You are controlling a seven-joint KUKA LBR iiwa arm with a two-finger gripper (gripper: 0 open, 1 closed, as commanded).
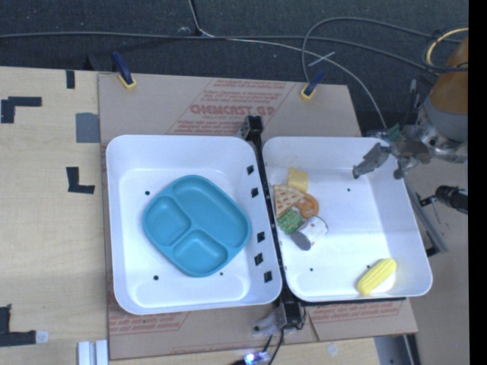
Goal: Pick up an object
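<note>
Hovering at the right bin's far corner, jaws spread and empty; yellow plastic corn cob (pixel 377 275) lies well below them, long axis slanting.

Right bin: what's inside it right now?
Inside the right bin: a yellow corn cob near the front right corner, and a small pile of toy food against the left wall. Whatever lies beneath that pile is covered.
</note>
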